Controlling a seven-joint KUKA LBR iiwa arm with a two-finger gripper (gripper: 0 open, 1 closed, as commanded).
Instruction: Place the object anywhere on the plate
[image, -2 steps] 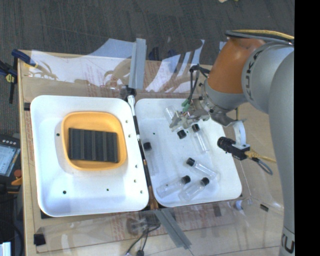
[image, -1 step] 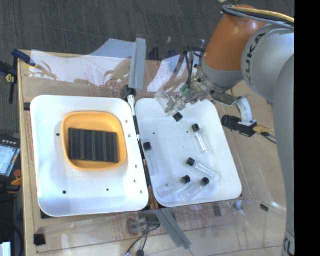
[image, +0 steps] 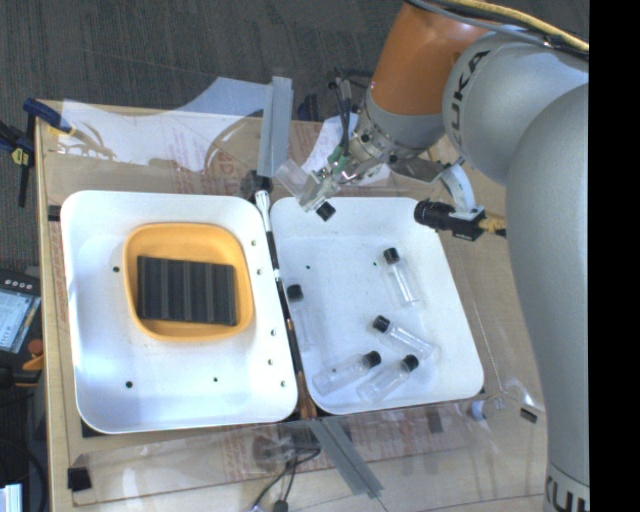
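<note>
Above the far edge of the right bin (image: 455, 300), the gripper (image: 330, 185) holds a clear vial (image: 305, 190) with a black cap between its fingers, lifted clear so it can travel. The yellow plate (image: 185, 245) waits in the left bin (image: 90, 350), well apart. Other vials (image: 400, 275) lie loose below. Both bins sit on a cluttered wooden bench (image: 150, 160).

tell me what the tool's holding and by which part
The tool holds a clear vial by its body, above the right bin's top edge; its black cap points down-right.
</note>
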